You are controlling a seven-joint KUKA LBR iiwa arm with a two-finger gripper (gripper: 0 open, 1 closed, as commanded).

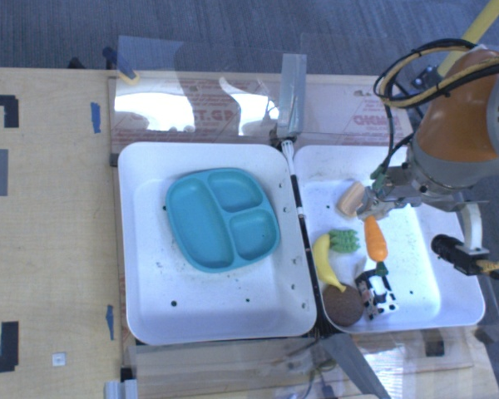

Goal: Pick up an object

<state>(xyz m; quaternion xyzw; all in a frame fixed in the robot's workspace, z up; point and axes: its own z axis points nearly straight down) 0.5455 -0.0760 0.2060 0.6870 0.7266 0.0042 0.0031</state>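
Observation:
The right bin (449, 302) holds several small toys. A tan bread-like piece (350, 198) lies at its upper left, with an orange carrot (375, 240) just below it. Beside the carrot are a green broccoli (343, 240) and a yellow banana (323, 262). A brown round piece (343, 304) and a black-and-white cow figure (379, 292) sit near the front wall. My gripper (374, 206) hangs low over the bin, right beside the tan piece and just above the carrot's top end. Nothing is visibly held.
A blue divided plate (223, 219) lies in the left bin (141, 289). A metal divider post (291, 106) stands behind the wall between the bins. The arm's orange band (457, 127) and cables overhang the right bin's back right.

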